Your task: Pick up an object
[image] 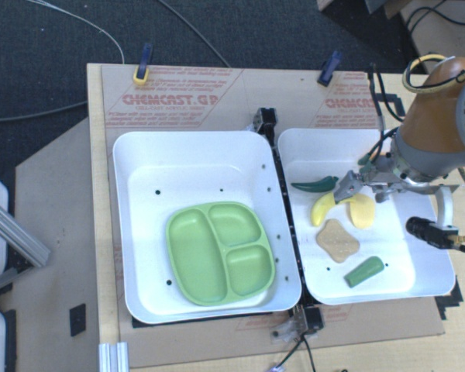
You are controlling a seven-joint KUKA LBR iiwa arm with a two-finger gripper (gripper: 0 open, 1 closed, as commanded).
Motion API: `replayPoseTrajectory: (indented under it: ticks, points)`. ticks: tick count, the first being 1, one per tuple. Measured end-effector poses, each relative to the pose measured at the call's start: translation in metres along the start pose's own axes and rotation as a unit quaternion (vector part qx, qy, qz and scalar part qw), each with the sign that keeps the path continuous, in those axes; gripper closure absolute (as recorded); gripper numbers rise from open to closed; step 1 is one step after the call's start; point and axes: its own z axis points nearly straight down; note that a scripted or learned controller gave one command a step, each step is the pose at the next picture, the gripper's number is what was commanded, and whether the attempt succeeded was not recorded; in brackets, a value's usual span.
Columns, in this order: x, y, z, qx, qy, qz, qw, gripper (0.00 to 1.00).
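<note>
In the camera view, the arm reaches in from the right edge, its gripper low in the right bin at centre-right of the frame. The tips sit just above a yellow banana, beside a pale yellow piece and a dark green pepper — whether they are spread or closed I cannot tell. Below lie a tan slice and a green block. The left bin holds a green divided plate.

Judging by this, nothing is lifted yet — the grasp and lift remain.
</note>
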Motion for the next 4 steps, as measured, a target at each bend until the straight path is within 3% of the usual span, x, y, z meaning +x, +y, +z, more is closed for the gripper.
replayPoseTrajectory:
  ticks: [1, 2, 4]
  points:
    - [0.0, 0.0, 0.053, -0.002, -0.001, 0.0, 1.0, 0.0]
    - [-0.002, 0.003, 0.037, -0.008, -0.004, 0.001, 1.0, 1.0]
    - [-0.012, 0.011, -0.057, -0.008, -0.003, -0.001, 1.0, 1.0]
